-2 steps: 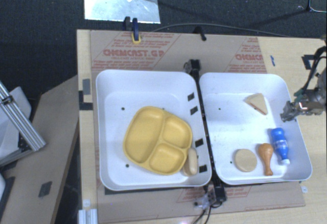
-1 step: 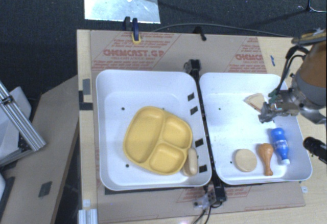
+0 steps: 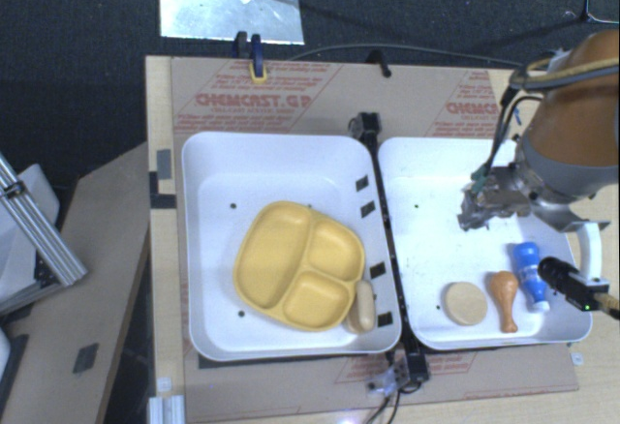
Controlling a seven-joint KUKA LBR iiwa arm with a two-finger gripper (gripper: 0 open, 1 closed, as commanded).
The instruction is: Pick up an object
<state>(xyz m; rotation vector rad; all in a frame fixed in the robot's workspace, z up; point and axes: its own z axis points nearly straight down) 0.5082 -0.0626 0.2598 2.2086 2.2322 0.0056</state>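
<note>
We see the gripper hanging low over the bare floor of the right bin, toward its back right part, but its fingers blur together and we cannot tell how they stand; nothing shows between them. Above it the grey arm bends in from the right, its bulky wrist tilted down and left. Nearer us along the bin's front lie a blue bottle, a tan drumstick-shaped toy just left of it, and a round beige disc, all apart from the gripper, while the left bin holds a yellow divided plate with a small beige piece against its right edge.
</note>
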